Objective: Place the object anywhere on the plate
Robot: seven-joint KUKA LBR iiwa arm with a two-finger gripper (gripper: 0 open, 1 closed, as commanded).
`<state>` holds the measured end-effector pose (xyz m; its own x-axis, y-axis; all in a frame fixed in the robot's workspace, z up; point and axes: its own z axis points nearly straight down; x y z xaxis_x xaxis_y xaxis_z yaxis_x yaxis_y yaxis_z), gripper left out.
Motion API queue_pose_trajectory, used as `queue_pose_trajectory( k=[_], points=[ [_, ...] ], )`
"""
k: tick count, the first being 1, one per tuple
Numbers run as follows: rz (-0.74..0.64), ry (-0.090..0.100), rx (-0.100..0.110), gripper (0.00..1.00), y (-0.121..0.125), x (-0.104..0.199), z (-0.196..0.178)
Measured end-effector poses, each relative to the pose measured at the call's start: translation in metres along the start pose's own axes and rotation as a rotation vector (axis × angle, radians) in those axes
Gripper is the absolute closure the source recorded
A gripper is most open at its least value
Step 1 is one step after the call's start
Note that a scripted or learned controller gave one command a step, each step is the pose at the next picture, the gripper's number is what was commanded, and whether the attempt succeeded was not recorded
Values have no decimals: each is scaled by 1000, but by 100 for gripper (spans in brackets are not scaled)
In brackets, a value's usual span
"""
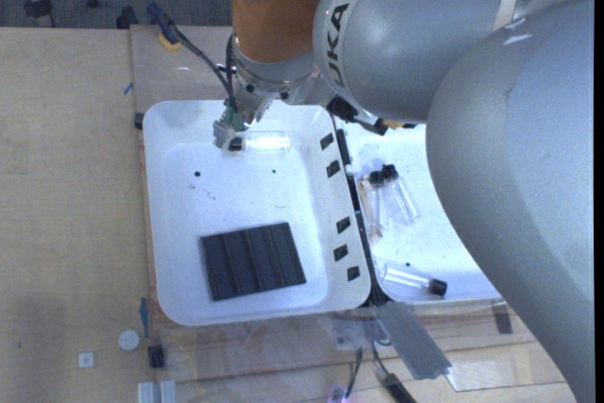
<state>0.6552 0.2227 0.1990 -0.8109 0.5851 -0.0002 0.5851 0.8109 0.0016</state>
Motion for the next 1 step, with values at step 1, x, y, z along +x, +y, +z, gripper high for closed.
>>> queue_pose_trajectory(
  k=[1],
  points=[
    [-254, 1, 0, 100, 3, 2, 13]
  ],
)
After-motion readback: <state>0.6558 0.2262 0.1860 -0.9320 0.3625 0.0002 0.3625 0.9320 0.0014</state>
